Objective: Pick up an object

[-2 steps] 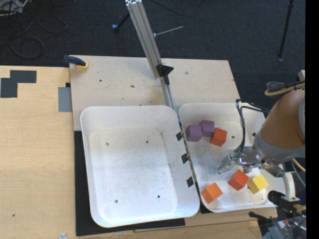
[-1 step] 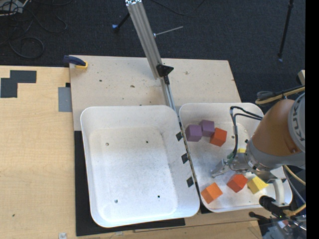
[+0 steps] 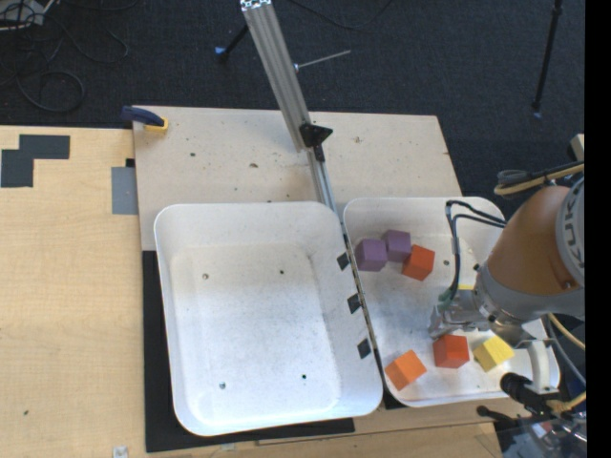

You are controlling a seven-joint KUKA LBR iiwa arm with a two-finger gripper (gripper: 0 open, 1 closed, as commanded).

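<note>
Five blocks lie in the right bin — two purple, two orange, one red block beside a yellow one. The gripper hangs just above the red block, likely lined up for it; whether it grips, I cannot tell.

No text can be read anywhere; the arm perhaps bears part of a letter at the edge.

bins: glossy white plastic | bench: matt speckled wood | post: brushed metal
</note>
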